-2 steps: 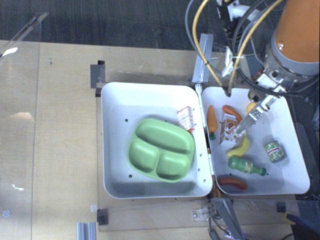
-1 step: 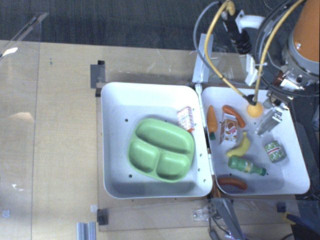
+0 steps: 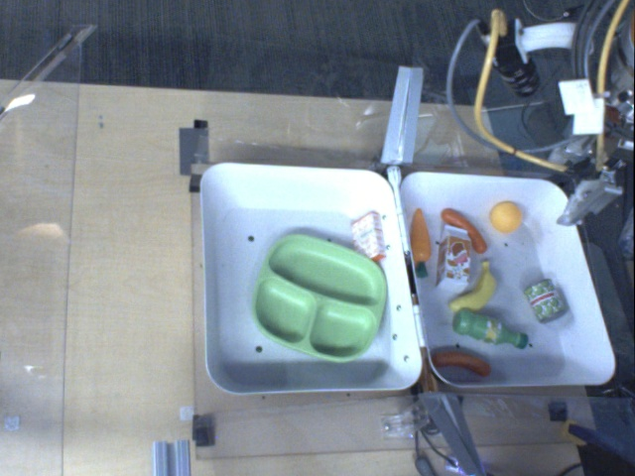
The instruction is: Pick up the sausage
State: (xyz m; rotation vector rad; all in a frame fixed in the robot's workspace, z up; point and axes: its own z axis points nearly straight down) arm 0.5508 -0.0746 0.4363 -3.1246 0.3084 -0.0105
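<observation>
Sausage at right bin's near rim, shadowed; tool indistinct.

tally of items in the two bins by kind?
Sausage: 2
Carrot: 1
Banana: 1
Orange fruit: 1
Green bottle: 1
Green can: 1
Snack packet: 2
Green divided tray: 1
Total: 10

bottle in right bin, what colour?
Green bottle with a yellow label, lying on its side; the camera view shows it plainly.
</observation>
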